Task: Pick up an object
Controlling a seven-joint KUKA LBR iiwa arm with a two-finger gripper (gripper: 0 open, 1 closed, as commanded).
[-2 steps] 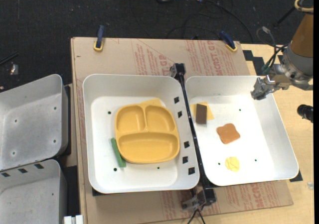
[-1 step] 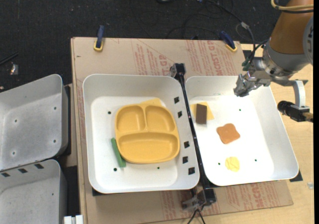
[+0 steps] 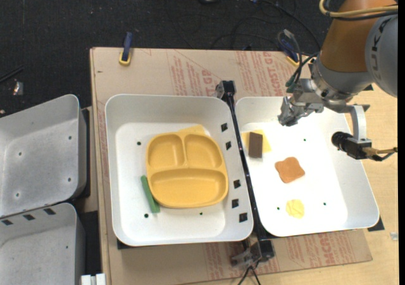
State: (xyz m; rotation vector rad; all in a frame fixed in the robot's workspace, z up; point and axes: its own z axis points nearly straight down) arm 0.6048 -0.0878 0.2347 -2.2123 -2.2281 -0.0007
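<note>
The right bin holds a brown block lying on a yellow slice near its left wall, an orange toast-shaped piece in the middle, and a small yellow disc toward the front. My gripper hangs over the bin's back part, up and to the right of the brown block, apart from every object. Nothing shows between its fingertips.
The left bin holds a yellow divided tray with a green stick along its left side. A black divider runs between the bins. White lids lie to the left of the bench. Clamps sit on the cardboard's back edge.
</note>
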